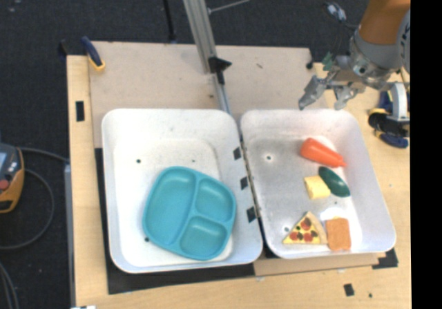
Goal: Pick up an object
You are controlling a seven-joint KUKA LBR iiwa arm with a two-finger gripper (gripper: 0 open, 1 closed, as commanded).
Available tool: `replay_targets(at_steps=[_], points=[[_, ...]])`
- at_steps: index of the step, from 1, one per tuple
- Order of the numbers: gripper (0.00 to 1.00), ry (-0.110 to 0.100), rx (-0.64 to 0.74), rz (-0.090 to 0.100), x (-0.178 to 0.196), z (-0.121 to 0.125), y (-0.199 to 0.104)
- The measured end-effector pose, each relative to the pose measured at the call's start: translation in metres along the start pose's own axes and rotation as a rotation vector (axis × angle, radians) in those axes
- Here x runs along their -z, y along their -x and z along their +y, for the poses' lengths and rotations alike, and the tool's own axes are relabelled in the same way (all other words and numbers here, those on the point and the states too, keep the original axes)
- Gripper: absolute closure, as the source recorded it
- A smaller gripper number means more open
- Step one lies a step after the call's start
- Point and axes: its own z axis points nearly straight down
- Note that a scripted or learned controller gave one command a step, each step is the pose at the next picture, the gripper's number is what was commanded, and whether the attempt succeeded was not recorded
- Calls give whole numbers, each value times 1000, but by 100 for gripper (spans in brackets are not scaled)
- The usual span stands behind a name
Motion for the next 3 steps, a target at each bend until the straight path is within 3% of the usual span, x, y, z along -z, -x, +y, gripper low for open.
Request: replay_targets(at_steps=[2,3], points=[[0,-5,2,-1,-115,-1,9],[0,-3,2,-2,-154,-1,10]])
